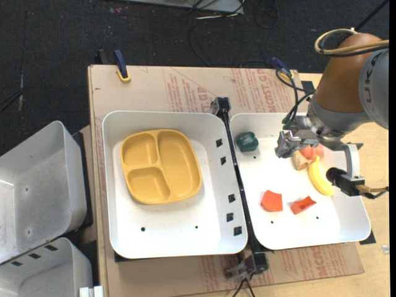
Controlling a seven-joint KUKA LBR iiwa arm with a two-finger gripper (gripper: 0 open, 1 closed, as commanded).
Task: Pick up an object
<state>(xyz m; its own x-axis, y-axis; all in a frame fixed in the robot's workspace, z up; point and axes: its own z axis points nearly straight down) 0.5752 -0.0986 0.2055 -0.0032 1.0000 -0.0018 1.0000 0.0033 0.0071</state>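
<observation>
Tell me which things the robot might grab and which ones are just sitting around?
For the job:
gripper
yellow banana
tan block
green object
two orange pieces

Just lying about:
yellow divided plate
blue clamp
cables

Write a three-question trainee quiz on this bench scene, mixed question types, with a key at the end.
1. True or false: the yellow divided plate lies in the same bin as the banana.
2. Multiple choice: the dark green object sits in the right bin near its A) lower right corner B) upper left corner C) centre.
3. Fill in: two ____-coloured pieces lie side by side below the gripper.

Key: 1 false; 2 B; 3 orange.
</observation>
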